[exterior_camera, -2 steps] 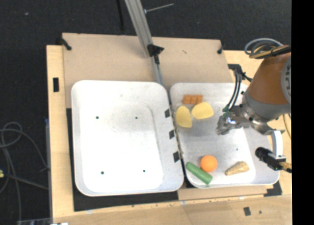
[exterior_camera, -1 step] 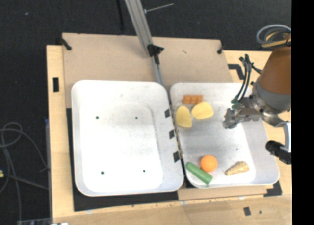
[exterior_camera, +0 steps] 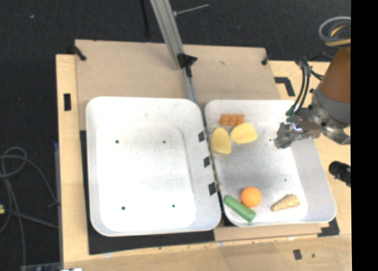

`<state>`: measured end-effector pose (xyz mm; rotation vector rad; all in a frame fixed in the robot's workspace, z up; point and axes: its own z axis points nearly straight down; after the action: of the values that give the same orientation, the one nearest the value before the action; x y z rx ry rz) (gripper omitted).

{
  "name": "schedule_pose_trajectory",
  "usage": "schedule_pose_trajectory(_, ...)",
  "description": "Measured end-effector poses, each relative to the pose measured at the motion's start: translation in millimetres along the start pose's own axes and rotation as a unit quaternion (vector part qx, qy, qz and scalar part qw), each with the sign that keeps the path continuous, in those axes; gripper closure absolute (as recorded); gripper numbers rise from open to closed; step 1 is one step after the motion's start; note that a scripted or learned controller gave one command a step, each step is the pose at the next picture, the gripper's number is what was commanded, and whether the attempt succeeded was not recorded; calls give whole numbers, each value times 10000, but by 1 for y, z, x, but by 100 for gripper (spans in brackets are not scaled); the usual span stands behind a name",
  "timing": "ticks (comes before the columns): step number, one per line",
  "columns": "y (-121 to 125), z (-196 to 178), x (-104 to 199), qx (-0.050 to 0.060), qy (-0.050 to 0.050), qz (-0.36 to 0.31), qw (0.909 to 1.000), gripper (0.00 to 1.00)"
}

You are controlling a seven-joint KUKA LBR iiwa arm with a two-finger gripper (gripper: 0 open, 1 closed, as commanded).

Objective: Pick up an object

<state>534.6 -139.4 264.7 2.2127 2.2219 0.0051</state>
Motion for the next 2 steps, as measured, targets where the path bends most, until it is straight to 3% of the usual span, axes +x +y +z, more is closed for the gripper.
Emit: schedule_pose_trajectory(2,7,9,93,37,12,-9,10000,100)
